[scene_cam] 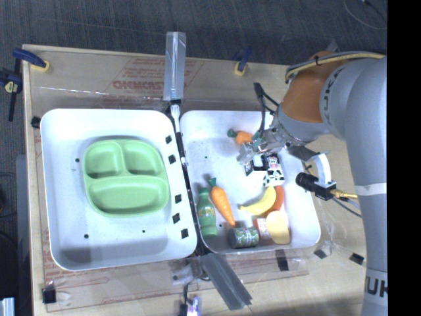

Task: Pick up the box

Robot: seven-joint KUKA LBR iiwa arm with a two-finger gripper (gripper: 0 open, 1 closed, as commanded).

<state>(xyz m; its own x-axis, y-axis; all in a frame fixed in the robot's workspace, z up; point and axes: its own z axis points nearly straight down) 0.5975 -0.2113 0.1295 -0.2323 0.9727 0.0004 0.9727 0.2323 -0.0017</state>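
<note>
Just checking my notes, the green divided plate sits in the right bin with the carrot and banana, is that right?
Not quite. The camera view shows the green divided plate in the left bin. The carrot and banana lie in the right bin.

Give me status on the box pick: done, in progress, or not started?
In progress at best. Done: the arm has reached into the right bin, with the gripper low over the upper part of the bin. In hand: nothing clearly; a small black-and-white box sits just below the gripper, and a grasp can't be confirmed. Left: secure the box and lift it clear of the banana and carrot.
</note>
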